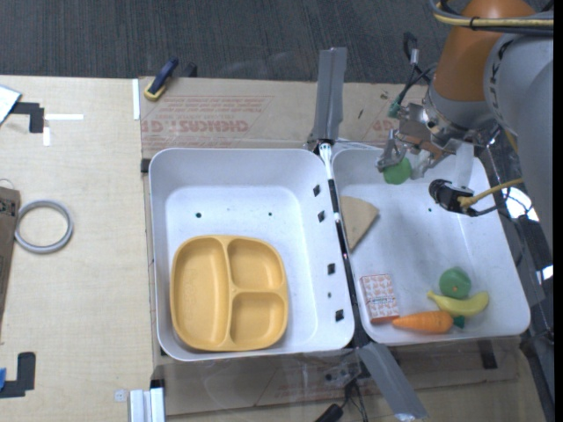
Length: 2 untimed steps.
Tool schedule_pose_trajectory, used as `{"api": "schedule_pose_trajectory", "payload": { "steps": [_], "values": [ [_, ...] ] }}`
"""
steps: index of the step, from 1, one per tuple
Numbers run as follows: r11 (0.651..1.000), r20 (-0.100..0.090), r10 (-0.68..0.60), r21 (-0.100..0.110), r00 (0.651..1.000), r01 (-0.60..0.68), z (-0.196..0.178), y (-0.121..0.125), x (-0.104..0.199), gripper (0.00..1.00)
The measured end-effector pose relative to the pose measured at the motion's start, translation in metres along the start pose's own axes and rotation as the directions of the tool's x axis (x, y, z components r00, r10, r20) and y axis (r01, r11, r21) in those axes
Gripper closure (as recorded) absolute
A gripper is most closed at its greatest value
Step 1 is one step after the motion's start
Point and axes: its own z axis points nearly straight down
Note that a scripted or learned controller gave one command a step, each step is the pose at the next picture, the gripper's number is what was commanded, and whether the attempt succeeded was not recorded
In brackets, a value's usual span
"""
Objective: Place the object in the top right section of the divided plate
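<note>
Camera view shows the pincer [398,158] over the far end of the right bin [501,323], with a small green object [397,172] pinched between its fingers, lifted above the bin floor. The yellow divided plate [230,292] lies in the left bin [167,236]. A carrot [422,322], a banana [459,302] and a small box [379,296] lie in the right bin.

Smooth matt plastic plate [230,292]; glossy white bins [236,174]; rough cardboard [220,117] behind.
</note>
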Motion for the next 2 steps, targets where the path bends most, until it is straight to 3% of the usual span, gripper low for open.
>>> {"api": "schedule_pose_trajectory", "payload": {
  "steps": [1,2],
  "values": [
    [0.938,-0.001,-0.346,-0.003,0.938,0.346,0.039,0.008,-0.015,1.0],
    [0.906,0.001,-0.423,-0.006,0.906,0.423,-0.11,0.004,-0.044,1.0]
  ]
}}
